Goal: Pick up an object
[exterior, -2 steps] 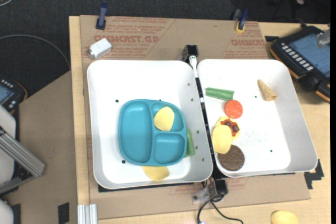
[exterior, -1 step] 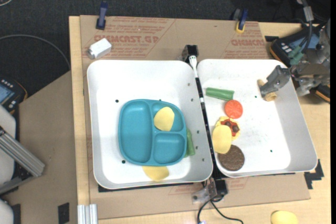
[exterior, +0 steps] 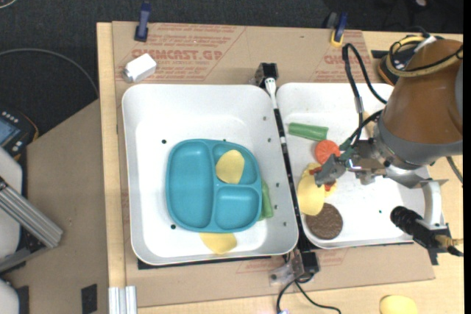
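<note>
Brown disc (exterior: 326, 223): nearest the front wall of the right bin (exterior: 368, 239), lying flat and touching the yellow piece above it. Flat things like this look hard to get fingers under.
Yellow piece (exterior: 310, 195): just left of the gripper, close to the wall between the bins. It looks the likeliest thing to go for.
Gripper (exterior: 329, 170): low over the right bin, between the yellow piece and the orange piece, nothing plainly held. From here I can't tell whether its fingers are spread or closed.
Advice for the grasp: I'd say settle squarely over one piece before closing, since three things crowd together and a slanted approach could nudge them apart or against the wall.
Orange piece (exterior: 327, 151): just beyond the gripper, very near it.
Green piece (exterior: 307, 131): farther back, lying on its side, a little apart from the rest, so perhaps the cleanest pick.
Left bin (exterior: 140, 158): holds a teal divided plate (exterior: 193, 184) with a yellow slice (exterior: 230, 166) in one compartment.
</note>
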Robot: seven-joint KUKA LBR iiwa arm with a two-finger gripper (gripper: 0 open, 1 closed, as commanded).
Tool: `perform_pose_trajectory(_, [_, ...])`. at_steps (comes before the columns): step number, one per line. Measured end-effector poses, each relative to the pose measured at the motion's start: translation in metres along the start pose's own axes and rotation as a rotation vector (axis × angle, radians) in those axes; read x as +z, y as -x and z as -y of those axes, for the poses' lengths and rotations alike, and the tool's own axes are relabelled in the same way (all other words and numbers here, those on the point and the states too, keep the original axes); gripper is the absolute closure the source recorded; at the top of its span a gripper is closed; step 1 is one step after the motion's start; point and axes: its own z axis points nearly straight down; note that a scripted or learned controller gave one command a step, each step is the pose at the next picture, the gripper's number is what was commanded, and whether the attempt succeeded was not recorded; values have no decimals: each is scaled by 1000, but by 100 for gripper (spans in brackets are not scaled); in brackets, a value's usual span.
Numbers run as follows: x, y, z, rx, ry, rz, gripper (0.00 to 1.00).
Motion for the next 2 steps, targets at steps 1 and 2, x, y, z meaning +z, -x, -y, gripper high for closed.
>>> perform_pose_trajectory(1, [-19, 1, -3, 0, 20, 3, 100])
perform_pose_trajectory(2, [77, 56, -2, 5, 8, 2, 100])
